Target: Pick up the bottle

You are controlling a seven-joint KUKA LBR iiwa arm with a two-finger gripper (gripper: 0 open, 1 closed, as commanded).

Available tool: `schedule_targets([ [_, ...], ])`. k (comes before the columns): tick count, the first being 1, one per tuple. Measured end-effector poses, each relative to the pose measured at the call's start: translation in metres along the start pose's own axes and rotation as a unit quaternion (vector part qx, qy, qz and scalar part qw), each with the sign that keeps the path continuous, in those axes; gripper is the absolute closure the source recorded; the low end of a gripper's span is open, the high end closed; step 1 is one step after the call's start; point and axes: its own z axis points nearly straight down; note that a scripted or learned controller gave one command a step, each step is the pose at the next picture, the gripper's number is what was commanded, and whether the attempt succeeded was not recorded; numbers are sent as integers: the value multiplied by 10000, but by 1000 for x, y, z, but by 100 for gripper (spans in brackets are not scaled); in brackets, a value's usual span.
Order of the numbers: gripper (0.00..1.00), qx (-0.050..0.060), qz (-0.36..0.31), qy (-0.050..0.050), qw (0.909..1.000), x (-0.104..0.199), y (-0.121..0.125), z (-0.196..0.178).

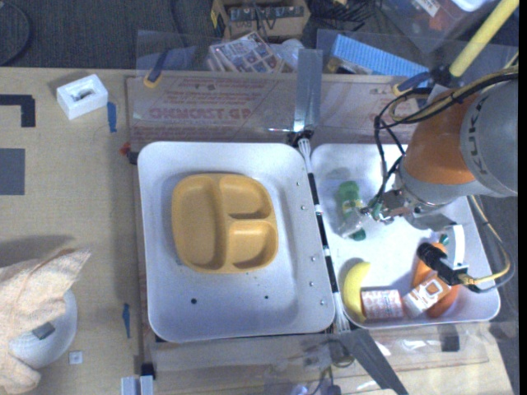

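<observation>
Bottle (349, 208): green, lies tipped in far-left part of right bin (486, 303), close to divider between the two bins, dark cap end pointing near. Hand (380, 208) sits just right of bottle, apparently touching or almost touching its side; too blurred to tell whether released or clenched, nothing visibly between its tips. Arm (461, 151) reaches in from right, hangs over far half of same bin.

Clutter in near part of right bin: yellow banana-like piece (352, 282), small can with red label (380, 304), orange-and-white carton (432, 290). All well apart from bottle, so no obstruction. Left bin (156, 245) carries yellow divided tray (224, 220).

Step in hand, by judgement: closing in for grasp. To do well: centre over bottle body, not cap; line up across its narrow width; go low enough to get round its sides; keep clear of bin wall on left. Risk: round body rolling or squirting away toward divider if pinched off-centre. Lift straight up, slowly.
</observation>
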Motion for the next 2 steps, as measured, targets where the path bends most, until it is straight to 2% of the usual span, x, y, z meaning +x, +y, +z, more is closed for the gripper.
schedule_targets([
  [1,100,-27,28,-7,10000,-3,1,-11],
  [2,100,26,424,-1,9991,-10,93,-125],
])
